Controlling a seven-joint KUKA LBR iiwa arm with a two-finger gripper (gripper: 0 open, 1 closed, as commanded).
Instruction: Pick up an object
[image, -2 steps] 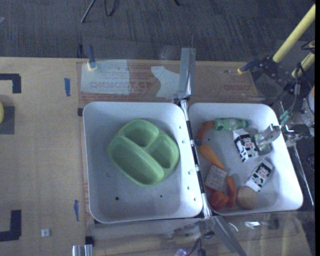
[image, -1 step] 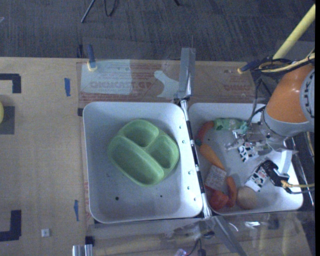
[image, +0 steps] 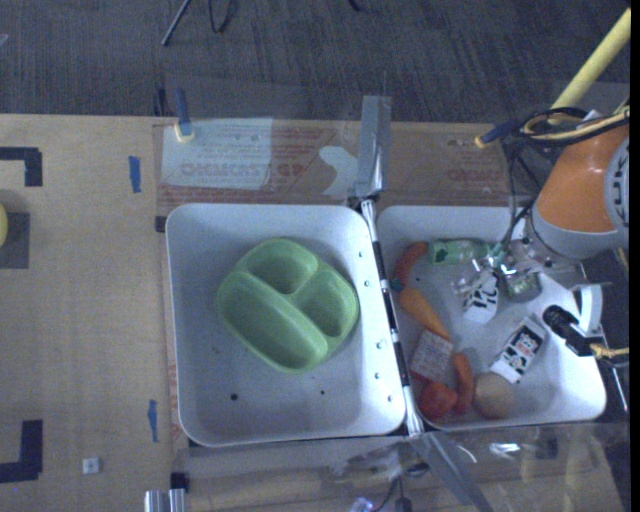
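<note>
1. Grey arm reaches over the right bin (image: 590, 395), its gripper (image: 503, 268) low among clutter; its grip cannot be judged.
2. Nearest candidates: a carton (image: 482, 298) and carrot (image: 424, 313), loose for picking.

the divided plate (image: 288, 302) lies in the left bin (image: 190, 380), near the middle of it. to the right of the plate, past the wall between the bins, is the right bin (image: 580, 400). in that bin, nearest to the plate, lie a carrot (image: 424, 313) and a small packet (image: 432, 355). further right from the plate lie a potato (image: 493, 394) and two small cartons (image: 519, 351). the arm (image: 585, 195) stands over the far right corner, with the tool (image: 510, 270) above the bin. both bins rest on the counter (image: 80, 330).
</note>
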